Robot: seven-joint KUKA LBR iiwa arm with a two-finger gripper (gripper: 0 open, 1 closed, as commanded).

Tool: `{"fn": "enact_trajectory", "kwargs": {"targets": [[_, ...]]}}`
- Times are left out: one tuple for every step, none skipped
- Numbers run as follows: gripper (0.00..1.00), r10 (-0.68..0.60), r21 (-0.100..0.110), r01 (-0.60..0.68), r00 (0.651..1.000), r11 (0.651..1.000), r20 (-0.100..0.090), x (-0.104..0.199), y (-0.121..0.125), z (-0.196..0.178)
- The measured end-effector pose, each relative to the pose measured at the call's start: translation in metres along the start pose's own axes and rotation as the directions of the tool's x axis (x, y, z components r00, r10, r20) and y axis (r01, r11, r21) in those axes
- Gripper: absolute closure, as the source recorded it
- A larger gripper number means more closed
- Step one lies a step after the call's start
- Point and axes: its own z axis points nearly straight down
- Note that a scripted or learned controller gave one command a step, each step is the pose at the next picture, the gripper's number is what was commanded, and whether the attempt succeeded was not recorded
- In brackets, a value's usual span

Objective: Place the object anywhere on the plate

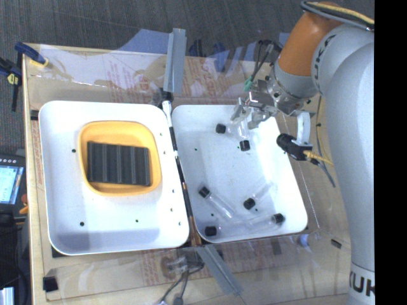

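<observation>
While you watch from above, the grey arm (343, 107) reaches over the right bin (289, 189) on the table (95, 75). To the tool's left, in the left bin (57, 221), sits the yellow plate (119, 132) with a dark ribbed insert. Your tool (247, 121) hangs near the right bin's far edge; whether it is apart or together you cannot tell. Clear plastic pieces with black caps (248, 203) lie scattered below the tool.

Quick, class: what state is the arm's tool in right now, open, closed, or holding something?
Tool: over the top of the right bin; whether open or closed cannot be told.
</observation>
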Motion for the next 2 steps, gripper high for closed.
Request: {"fn": "enact_trajectory", "kwargs": {"targets": [[1.0,-0.058,-0.003,0.058,0.998,0.998,0.001,0.064,0.008,-0.015],[1.0,-0.323,0.001,0.323,0.946,0.946,0.002,0.096,0.002,0.014]]}}
